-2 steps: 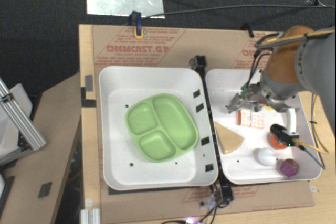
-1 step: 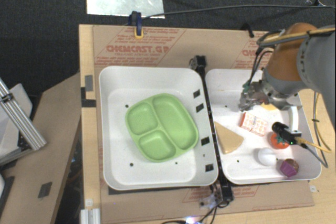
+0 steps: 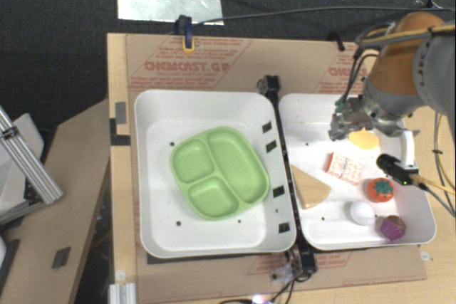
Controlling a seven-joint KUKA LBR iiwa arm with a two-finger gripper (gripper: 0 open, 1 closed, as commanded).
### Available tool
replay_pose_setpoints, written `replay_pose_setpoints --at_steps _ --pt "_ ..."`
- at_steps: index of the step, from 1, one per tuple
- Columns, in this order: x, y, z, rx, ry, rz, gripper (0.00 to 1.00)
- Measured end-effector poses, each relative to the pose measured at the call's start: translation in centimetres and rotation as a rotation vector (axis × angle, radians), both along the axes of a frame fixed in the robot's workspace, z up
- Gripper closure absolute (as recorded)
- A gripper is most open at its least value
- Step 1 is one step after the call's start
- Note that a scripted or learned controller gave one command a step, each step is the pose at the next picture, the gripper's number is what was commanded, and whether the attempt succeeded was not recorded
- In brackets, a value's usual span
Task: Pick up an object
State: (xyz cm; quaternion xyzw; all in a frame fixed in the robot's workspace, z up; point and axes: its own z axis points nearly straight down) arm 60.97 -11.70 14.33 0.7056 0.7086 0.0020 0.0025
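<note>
While the arm [image 3: 417, 71] reaches in from the right, its gripper [image 3: 345, 123] hangs low over the far part of the right bin [image 3: 313, 107], just beside a yellow piece [image 3: 364, 139] that lies on the bin floor; whether the jaws are apart or closed cannot be told from this angle, and nothing can be seen held in them. Nearer the camera in the same bin lie a small red-and-white packet [image 3: 344, 167], a tan wedge [image 3: 310, 189] close to the wall between the bins, a red tomato with a green top [image 3: 380, 189], a white ball [image 3: 361, 212] and a purple piece [image 3: 392, 227] in the near right corner, all apart from the gripper. A black part [image 3: 397, 169] juts over the bin beside the tomato. The left bin [image 3: 157, 153] holds a green divided tray [image 3: 219, 172] with three compartments, lying flat near its middle. Both bins rest on a brown board [image 3: 214, 64].
</note>
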Motion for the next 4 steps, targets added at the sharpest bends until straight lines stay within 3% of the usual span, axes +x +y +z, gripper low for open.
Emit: replay_pose_setpoints --at_steps 2,4 --pt "0.2 -0.2 10.8 0.000 -0.001 0.000 1.00" --pt "-0.1 10.5 10.3 0.003 0.004 0.006 1.00"
